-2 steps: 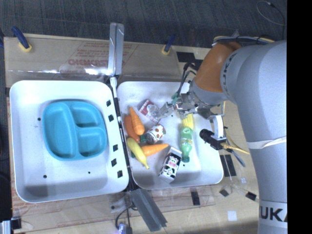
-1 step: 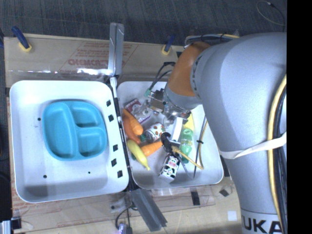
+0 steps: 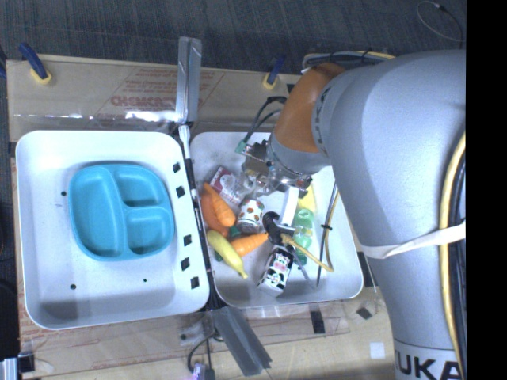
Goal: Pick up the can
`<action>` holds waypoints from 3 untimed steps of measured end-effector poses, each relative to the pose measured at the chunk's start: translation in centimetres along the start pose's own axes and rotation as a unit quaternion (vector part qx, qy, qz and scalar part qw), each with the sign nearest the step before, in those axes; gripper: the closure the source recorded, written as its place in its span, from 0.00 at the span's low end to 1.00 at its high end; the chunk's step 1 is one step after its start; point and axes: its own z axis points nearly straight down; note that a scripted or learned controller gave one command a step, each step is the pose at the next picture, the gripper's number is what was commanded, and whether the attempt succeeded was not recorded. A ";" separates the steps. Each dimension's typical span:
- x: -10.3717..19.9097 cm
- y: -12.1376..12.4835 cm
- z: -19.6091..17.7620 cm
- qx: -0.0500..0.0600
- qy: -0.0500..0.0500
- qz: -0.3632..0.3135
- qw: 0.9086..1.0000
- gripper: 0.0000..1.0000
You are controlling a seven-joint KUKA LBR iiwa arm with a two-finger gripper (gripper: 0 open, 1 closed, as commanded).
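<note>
Can [image 3: 276, 268], the one we see printed in black and white like cowhide, lies in the right bin [image 3: 342, 285] near its front wall. Its long axis is tilted, one end toward the bin's front and the other up toward the arm. Just beside it lie a carrot [image 3: 249, 243] and a banana [image 3: 226, 252]. Our gripper [image 3: 265, 182] hangs above the clutter farther back, apart from the can. We cannot tell how the jaws stand. A blue tray [image 3: 123, 210] sits in the left bin [image 3: 47, 291].
</note>
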 end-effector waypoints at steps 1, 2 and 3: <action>-4.9 4.4 -0.4 0.002 -0.004 0.099 0.995 1.00; -4.8 4.4 -0.4 0.003 -0.004 0.099 0.995 0.00; -0.2 -1.1 -0.3 0.004 -0.004 0.151 0.989 0.00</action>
